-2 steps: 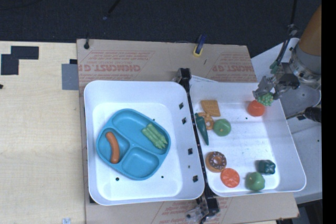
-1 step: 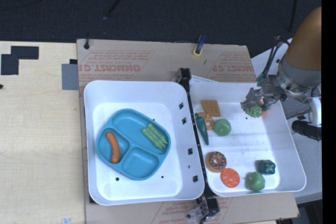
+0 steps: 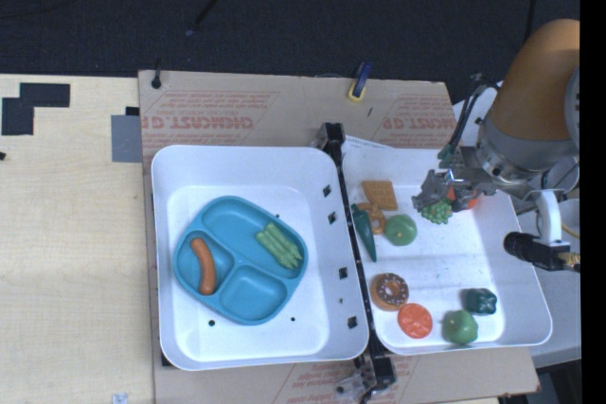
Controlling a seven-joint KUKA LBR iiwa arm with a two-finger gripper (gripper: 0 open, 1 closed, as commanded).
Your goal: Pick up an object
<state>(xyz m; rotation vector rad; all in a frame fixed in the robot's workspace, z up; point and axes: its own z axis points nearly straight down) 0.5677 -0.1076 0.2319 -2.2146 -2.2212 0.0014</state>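
Arm enters from 3 o'clock; end effector sits low over the right bin, toward its 12 o'clock end. A small green, knobbly item, prob. a broccoli floret, is right at the tips, w/ an orange bit just beside it. Can't tell if the floret is pinched or merely touching the tips; end effector spread vs pressed together: can't tell, too small and cluttered.

Other things in the right bin: green apple just at 8 o'clock of the floret, cracker at 9 o'clock, dark green pepper along the divider, donut, tomato, a second green fruit and a dark green piece near the 6 o'clock end. Left bin holds a blue tray w/ a sausage and green beans.

Step, as I read it: grasp stage on the floret, at or just around contact. Lift not shown as done.

Next move calls for: a firm close on the floret, then a straight vertical lift, slow enough to check it comes up w/ the tips. Apple is near, so avoid sideways drift. If nothing rises, re-open and re-centre over it.
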